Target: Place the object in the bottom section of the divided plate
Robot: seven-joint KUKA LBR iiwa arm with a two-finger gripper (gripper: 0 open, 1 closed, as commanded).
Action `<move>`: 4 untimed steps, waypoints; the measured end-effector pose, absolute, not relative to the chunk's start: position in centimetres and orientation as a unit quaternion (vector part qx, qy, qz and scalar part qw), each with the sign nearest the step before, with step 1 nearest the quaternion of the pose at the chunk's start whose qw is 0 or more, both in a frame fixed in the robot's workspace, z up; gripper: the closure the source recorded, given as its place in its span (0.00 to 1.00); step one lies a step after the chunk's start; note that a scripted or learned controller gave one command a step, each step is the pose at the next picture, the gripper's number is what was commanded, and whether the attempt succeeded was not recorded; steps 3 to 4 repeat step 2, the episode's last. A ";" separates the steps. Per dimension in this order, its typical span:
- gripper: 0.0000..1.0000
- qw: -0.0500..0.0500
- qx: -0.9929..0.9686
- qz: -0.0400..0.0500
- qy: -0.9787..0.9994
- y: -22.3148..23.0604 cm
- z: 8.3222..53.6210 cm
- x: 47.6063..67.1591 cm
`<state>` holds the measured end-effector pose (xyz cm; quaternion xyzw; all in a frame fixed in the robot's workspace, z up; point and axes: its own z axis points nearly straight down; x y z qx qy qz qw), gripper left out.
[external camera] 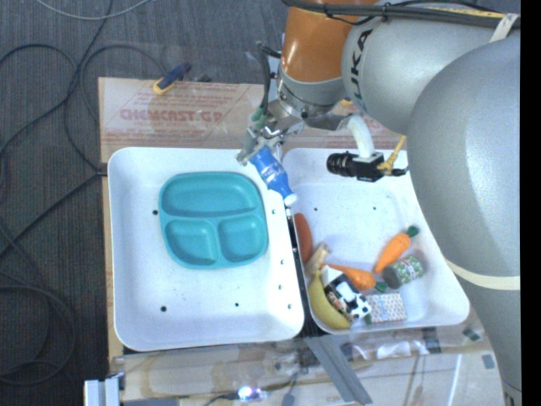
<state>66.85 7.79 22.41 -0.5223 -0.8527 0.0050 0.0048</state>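
The end effector (259, 140) is hanging over the far edge of the bins, where their inner rims are meeting, and it is clenching the upper end of a blue tube (274, 174). The tube is slanting down and away from the fingers, toward the near right. It is looking slim and bright blue, with pale markings along its body and a white tip at its lower end. That tip is sitting over the ridge between the two bins; whether it is touching the ridge I cannot tell.

The teal divided plate (211, 218) is lying flat in the left bin (144, 311), toward its far right part, near the tube but apart from it. It is showing one wide section along its far side and two smaller ones along its near side.

In the right bin (338, 218), a reddish sausage (303, 229) is lying along the left wall. Toward the near edge, a banana (324, 304), a black-and-white toy (349, 299), two carrots (394, 250) and a small green can (408, 269) are crowding together.

Both bins are resting on the worktop (186, 112), a pale board with faded red lettering.
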 end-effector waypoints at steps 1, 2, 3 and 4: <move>0.00 0.005 -0.522 0.005 -0.853 7.8 22.4 66.9; 0.00 0.002 -0.502 0.002 -0.865 7.8 29.1 66.9; 0.00 0.002 -0.502 0.002 -0.865 7.8 29.1 66.9; 0.00 0.002 -0.502 0.002 -0.865 7.8 29.1 66.9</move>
